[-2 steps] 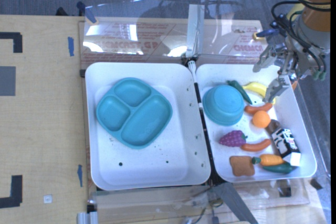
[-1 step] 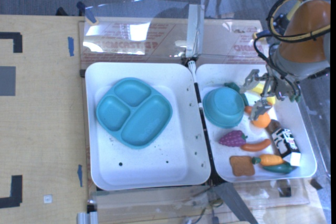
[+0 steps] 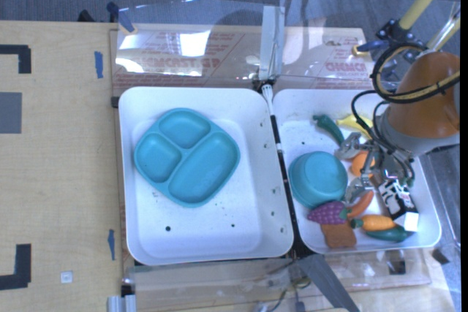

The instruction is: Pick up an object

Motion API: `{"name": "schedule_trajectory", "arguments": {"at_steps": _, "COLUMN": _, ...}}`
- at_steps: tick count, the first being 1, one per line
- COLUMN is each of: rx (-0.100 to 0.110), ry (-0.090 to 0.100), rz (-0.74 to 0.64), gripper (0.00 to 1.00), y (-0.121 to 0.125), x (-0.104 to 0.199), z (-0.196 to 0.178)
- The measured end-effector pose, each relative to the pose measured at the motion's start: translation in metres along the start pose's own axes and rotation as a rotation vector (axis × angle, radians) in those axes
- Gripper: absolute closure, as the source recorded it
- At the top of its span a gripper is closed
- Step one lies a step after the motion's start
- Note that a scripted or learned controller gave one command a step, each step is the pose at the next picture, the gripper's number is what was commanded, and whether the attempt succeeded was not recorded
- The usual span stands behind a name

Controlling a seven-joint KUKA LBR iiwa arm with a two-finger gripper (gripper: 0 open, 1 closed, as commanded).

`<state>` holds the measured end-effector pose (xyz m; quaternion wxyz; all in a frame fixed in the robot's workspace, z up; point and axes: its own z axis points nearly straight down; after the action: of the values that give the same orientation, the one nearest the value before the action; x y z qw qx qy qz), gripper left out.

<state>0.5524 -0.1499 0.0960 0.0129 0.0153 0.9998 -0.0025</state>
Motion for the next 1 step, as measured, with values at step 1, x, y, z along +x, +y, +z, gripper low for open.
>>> {"name": "schedule_trajectory", "arguments": {"at_steps": 1, "rx": -0.001, "ry": 0.015, "rz": 0.128, "gripper": 0.0, "y": -0.0183, "x": 0.0498, "z": 0.0058}}
